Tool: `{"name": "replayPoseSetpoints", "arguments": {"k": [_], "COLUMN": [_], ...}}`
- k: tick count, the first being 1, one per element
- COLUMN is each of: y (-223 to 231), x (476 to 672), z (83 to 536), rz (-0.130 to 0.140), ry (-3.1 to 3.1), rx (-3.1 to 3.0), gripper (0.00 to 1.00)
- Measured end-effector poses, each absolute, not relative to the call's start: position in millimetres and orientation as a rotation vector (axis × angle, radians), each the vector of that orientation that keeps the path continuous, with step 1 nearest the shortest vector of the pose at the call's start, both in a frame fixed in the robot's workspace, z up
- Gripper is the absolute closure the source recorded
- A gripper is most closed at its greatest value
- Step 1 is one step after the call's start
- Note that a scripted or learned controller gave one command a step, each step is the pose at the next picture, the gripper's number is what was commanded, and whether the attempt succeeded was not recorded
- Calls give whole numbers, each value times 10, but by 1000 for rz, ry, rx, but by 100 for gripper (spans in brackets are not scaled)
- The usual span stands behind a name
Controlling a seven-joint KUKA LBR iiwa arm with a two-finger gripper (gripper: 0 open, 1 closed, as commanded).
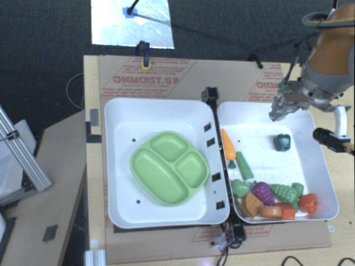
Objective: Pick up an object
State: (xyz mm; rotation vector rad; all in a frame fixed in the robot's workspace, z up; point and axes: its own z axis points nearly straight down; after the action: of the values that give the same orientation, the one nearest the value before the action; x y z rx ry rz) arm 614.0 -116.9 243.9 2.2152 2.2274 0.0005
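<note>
Nothing is gripped yet: the end effector [277, 113], its finger state indiscernible, is poised above the right bin [266, 148].

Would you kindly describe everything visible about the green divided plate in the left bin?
The green divided plate is pale green, smooth and plastic-looking, with rounded corners. It has three compartments: one long one on its lower left and two smaller ones on its upper right. It lies flat on the floor of the left bin, turned at a slant, roughly central. Its compartments hold nothing, and nothing but the bin touches it.
</note>
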Motion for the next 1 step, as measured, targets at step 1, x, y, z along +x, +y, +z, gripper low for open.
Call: {"name": "replayPoseSetpoints", "arguments": {"k": [1], "y": [-720], "x": [5754], "z": [2315], "rz": [-1], "ry": [2232], "rx": [2215], "gripper": [100]}}
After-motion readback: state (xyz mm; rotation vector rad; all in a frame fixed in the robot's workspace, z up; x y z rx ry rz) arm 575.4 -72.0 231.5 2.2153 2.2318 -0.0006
